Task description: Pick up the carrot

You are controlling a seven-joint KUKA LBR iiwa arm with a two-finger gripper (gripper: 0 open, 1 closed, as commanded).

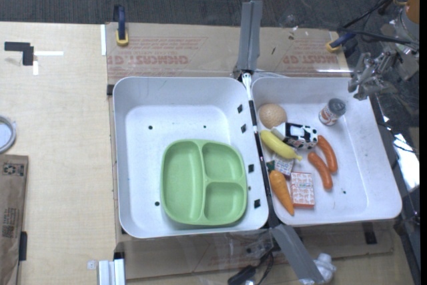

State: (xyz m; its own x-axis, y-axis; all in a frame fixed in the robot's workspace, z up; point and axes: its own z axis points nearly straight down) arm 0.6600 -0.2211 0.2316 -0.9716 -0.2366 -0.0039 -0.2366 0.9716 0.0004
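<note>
The carrot point(281, 191) is orange and tapered. It lies near the front left corner of the right bin point(373, 200), pointing toward the front edge, beside a small red box point(302, 188). My gripper point(364, 81) hangs over the far right rim of that bin, well away from the carrot and above a small can point(331, 111). Nothing shows in its grasp.
The right bin also holds a banana point(277, 143), a beige round thing point(271, 115), a black-and-white toy point(301, 135) and two orange-red sausages point(325, 161). A green divided plate point(203, 181) sits in the left bin point(133, 143).
</note>
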